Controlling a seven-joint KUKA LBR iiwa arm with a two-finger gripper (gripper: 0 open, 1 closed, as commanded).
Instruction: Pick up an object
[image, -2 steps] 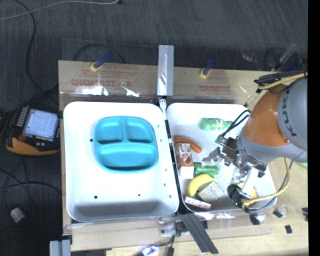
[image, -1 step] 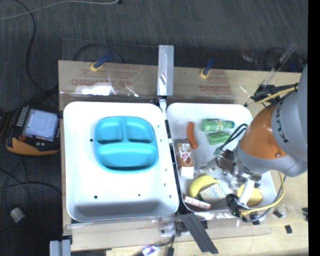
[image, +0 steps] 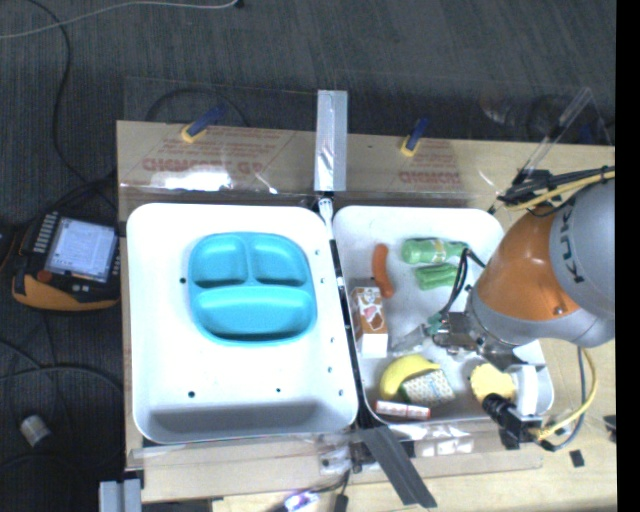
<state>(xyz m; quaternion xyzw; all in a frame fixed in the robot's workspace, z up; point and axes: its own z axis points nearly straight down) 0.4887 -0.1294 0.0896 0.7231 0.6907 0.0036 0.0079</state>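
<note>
The right bin (image: 483, 222) holds several small objects. An orange sausage-shaped piece (image: 381, 270) lies beside a green bottle-like item (image: 433, 250) and a green block (image: 436, 276). Closer to the front are a small printed box (image: 368, 308), a yellow banana-like toy (image: 402, 372) with a speckled piece (image: 428, 385) against it, and a red-and-white tube (image: 403, 410). My gripper (image: 447, 333) hangs low over the bin's middle right, just above and to the right of the banana toy. The grey and orange wrist (image: 525, 280) covers most of it. A yellow round object (image: 489, 380) sits under the arm.
The left bin (image: 150, 400) carries a blue divided plate (image: 250, 285). A metal divider strip (image: 331, 140) stands at the back between the bins. Cables (image: 560, 180) run along the arm at the right. A handheld device (image: 75, 255) lies off the bench at the left.
</note>
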